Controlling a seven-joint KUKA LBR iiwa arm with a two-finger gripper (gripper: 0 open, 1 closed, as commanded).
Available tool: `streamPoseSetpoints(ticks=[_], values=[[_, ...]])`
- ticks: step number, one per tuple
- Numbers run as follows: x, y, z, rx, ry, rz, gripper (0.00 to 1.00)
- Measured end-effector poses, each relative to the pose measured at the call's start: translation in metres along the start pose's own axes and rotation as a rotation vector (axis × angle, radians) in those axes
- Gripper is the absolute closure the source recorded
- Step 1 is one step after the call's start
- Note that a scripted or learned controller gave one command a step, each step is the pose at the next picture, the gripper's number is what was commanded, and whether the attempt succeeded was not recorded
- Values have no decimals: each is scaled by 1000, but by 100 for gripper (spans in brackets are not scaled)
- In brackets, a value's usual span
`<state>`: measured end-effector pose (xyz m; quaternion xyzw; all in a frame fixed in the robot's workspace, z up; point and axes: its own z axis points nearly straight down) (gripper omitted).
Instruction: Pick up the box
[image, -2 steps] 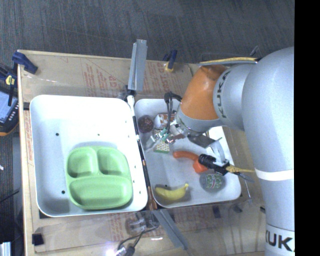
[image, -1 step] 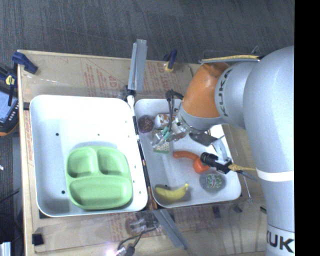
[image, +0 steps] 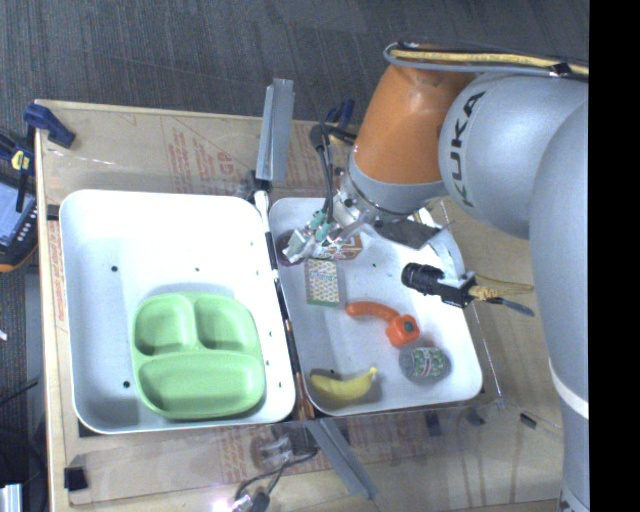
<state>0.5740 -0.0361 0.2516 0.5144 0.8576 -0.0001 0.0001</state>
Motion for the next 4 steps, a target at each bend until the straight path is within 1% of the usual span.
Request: streamPoseSetpoints(ticks=[1, 2, 3, 4], values=[[0, 1, -9, 1, 1, -5, 100], [54, 7, -50, -3, -4, -586, 100], [-2, 16, -38, -1, -3, -787, 100], [-2, 17, -49, -1, -6, -792, 100]])
